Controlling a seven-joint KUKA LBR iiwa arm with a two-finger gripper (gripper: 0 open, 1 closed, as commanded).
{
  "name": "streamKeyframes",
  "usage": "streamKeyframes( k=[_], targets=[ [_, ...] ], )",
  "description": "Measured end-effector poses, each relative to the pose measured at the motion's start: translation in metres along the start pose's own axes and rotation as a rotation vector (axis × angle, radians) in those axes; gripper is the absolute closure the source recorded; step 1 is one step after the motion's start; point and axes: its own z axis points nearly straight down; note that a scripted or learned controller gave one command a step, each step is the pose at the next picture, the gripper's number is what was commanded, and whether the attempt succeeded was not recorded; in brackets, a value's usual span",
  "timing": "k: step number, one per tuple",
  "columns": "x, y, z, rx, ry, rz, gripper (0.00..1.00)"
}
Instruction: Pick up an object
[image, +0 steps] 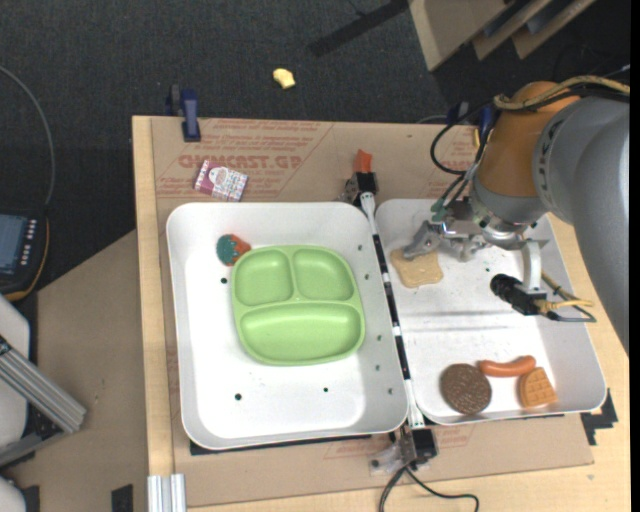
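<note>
Cookie, sausage, waffle lying at right bin's near edge; gripper hovering with fingers spread, touching toast at far end.

1. Light is even and fairly bright, falling from above; the two white bins read clean without blown-out patches.
2. Shadows are soft and short: a thin dark line under the bins' front rims at the worktop near edge, and a faint one under the green tray.
3. The dark floor beyond the worktop's far edge is dim and grainy.
4. The arm at the right looks slightly soft; the rest is reasonably sharp, with mild compression noise.
</note>
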Motion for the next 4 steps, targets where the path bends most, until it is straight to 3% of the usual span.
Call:
streamKeyframes(
  k=[1, 2, 4],
  targets=[
    [-0.007, 0.022, -0.005, -0.004, -0.002, -0.004, 0.00],
    [0.005, -0.010, -0.006, -0.004, -0.003, -0.001, 0.00],
    [-0.001, 0.022, -0.005, -0.004, -0.003, -0.004, 0.00]
  ],
)
